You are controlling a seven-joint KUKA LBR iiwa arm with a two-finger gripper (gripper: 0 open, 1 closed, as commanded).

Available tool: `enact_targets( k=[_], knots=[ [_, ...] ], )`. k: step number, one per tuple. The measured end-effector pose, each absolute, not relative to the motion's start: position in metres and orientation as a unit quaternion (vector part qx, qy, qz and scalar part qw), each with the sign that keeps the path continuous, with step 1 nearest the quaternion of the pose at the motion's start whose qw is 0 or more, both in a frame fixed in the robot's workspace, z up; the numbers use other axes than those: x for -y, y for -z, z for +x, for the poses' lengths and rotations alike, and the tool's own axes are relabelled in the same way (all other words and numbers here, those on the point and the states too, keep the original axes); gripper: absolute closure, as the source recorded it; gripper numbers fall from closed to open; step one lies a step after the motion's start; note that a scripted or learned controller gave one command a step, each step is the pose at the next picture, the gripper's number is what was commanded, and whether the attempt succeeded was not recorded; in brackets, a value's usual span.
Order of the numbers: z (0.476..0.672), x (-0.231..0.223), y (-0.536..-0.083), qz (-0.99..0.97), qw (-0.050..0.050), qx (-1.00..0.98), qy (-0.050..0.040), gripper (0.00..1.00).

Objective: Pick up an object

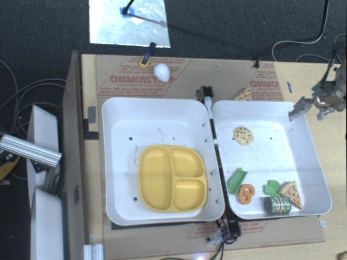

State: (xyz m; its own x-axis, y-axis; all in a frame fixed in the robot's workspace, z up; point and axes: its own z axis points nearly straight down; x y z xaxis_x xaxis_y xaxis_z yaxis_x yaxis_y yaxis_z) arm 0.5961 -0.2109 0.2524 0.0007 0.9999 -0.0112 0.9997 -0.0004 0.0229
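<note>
The camera looks down on two white bins side by side. The left bin (pixel 116 145) holds a yellow divided plate (pixel 173 178), which lies toward its near edge. The right bin (pixel 303 161) holds the small things that could be picked. A cookie (pixel 243 135) lies alone near the far edge. Along the near edge there are a green pod (pixel 236 180), a pretzel (pixel 246 193), a green leafy piece (pixel 272 188), a pizza slice (pixel 291 193) and a small can (pixel 277 205) on its side; the last three are very close together.

The gripper (pixel 312 106) hangs at the far right corner of the right bin, above its rim, and nothing is between its fingers. Whether the fingers are apart or together I cannot tell, because they are too small and blurred.

I judge that the approach step is in hand and no object is chosen yet. The next move calls for travel over one object and a straight descent. The cookie seems the easiest target, since it lies free of neighbours.
</note>
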Motion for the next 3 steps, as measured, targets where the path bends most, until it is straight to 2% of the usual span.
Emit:
enact_targets(
  k=[1, 2, 3],
  knots=[
    [0.612, 0.132, -0.183, 0.704, -0.002, -0.710, -0.0009, 0.00],
    [0.632, 0.103, -0.101, 0.705, -0.001, -0.709, 0.0002, 0.00],
    [0.636, 0.127, -0.084, 0.707, 0.001, -0.707, -0.0005, 0.00]
  ],
)
